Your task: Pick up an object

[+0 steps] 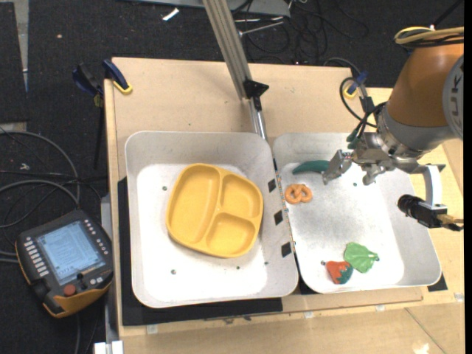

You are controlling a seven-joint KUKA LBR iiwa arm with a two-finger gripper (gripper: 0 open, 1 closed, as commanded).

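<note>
Nothing picked yet. Gripper (352, 165) low over right bin (383, 220) near its far edge, jaws spread, holding nothing, just beside teal curved object (310, 167). Pretzel (299, 193) near left wall; green and orange toys (352, 262) at near edge. Grasp and lift left.

Two bins (147, 198), one tray (214, 210), four toys (299, 193)

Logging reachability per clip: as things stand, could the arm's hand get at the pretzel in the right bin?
Probably yes. The pretzel lies alone on the right bin floor, with nothing on top of it, and the hand hangs close by, up and to its right, beside the dark green piece.
</note>
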